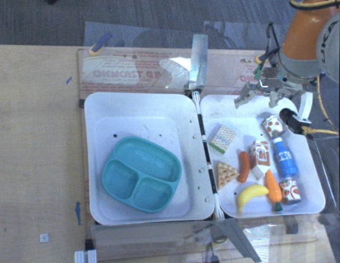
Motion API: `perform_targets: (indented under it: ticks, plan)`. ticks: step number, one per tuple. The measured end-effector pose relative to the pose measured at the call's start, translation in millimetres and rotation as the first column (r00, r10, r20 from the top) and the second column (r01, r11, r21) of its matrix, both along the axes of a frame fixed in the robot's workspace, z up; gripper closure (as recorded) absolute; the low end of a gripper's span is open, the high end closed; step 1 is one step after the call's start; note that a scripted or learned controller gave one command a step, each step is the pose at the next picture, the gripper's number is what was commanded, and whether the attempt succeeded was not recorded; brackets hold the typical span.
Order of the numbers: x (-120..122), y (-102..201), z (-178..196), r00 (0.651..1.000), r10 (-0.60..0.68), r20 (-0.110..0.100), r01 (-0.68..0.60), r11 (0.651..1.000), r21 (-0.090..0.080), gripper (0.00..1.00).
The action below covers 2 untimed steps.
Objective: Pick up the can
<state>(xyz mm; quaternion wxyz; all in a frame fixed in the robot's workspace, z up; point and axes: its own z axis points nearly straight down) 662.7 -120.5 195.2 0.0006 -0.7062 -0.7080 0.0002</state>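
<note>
Camera view from above the bench: two shallow white bins sit side by side. The gripper (263, 96) hangs over the far edge of the right bin (318, 201), its two fingers spread apart with nothing between them. The can (273, 126), white with red markings, lies on its side in the right bin, just nearer than the fingers and slightly to their right, apart from them. A blue bottle (283, 158) lies just beside the can on its near side. To the left of the bottle sit a small red and white carton (261, 153), a sausage (244, 166), a cracker wedge (225, 173) and a green-patterned box (222, 138). Nearer the front edge lie a banana (251, 195), a carrot (273, 187) and a second red and white can (290, 190). The left bin (98, 108) holds a teal divided plate (141, 173).
</note>
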Motion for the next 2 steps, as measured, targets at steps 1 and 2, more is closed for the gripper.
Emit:
perform_targets:
  ticks: [1,2]
  plan:
    - [5,-52,-7,0.991,0.134,0.005,-0.134,0.991,-0.003,0.00]
    - [1,-84,-100,0.995,0.097,-0.007,-0.097,0.995,0.017,0.00]
